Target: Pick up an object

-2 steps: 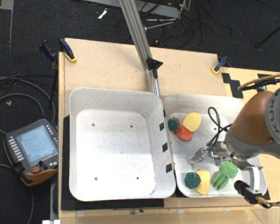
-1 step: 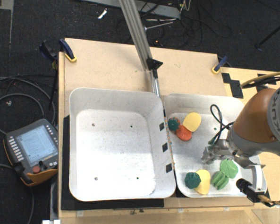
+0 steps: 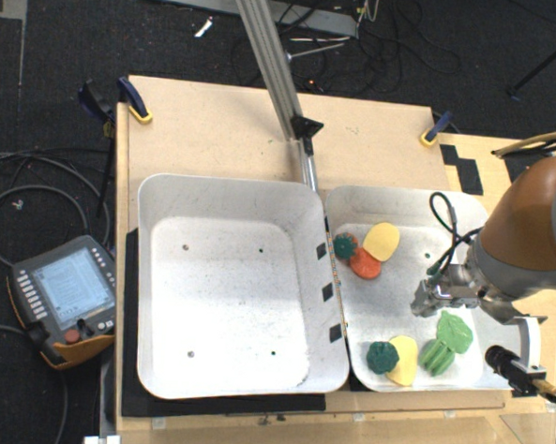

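Two shallow white bins side by side on a tan wooden bench. Left white bin bare but for dark specks on its floor. Right white bin holding six small things. Near its far left corner, close to the wall shared with the left bin: a small dark green lump, touching a red-orange rounded piece, with a pale yellow oval piece leaning against that from the far side. Along the near edge: a dark green round lump touching a yellow flat piece, and just beside these, toward the near right corner, a light green leafy-shaped soft toy. Grey arm with orange band reaching in over the right edge of the right bin. Two-finger metal gripper hanging low over the bin's middle right, just above and beside the light green toy, nothing seen between its tips. Open or closed: cannot tell from this angle. Grey handheld control pendant lying on the dark floor left of the bench.
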`<state>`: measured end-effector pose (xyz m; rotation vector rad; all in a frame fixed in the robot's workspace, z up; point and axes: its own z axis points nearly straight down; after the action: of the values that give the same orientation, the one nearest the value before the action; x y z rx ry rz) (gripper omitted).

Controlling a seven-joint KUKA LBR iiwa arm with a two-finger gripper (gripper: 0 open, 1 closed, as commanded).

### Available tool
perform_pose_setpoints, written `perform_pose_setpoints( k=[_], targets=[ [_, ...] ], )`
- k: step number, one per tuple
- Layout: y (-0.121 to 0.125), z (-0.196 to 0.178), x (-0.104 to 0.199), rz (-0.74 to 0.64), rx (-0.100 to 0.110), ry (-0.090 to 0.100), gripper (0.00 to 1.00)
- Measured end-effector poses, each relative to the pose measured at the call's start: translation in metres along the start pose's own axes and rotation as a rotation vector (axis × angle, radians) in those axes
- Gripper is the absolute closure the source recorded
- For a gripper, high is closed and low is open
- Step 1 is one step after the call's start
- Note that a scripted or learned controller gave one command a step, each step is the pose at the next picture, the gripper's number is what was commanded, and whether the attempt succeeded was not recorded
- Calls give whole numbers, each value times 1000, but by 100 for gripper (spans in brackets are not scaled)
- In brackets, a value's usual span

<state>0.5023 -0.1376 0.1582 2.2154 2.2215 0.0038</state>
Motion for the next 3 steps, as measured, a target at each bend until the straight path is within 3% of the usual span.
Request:
perform_pose_setpoints(
  k=[1,2,3],
  targets=[
    [1,-48,9,-1,-1,0,100],
    [2,-53,10,0,4,1,100],
    [33,-53,63,-6,2,3,100]
  ],
)
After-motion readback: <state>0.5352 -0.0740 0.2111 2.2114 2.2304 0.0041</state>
